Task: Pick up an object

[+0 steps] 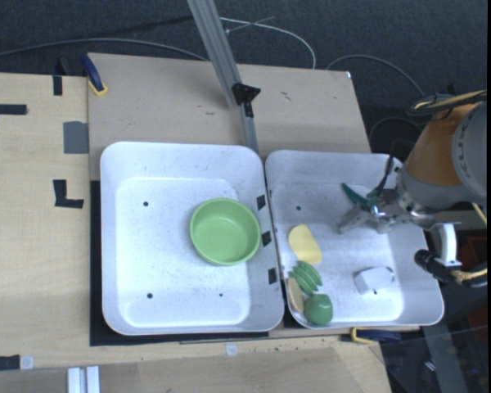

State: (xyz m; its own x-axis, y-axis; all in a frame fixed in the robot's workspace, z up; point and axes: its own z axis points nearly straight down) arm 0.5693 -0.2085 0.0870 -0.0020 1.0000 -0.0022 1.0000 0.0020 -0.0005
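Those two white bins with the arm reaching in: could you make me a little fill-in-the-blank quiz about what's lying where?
1. The green bowl sits in the ____ bin.
2. The yellow piece lies in the ____ bin.
3. The pincer hovers over the ____ bin.
4. Next to the green ball at the right bin's near edge lies a small ____ block.

Missing words: left; right; right; white

Bowl (224, 232) in left bin (123, 170)
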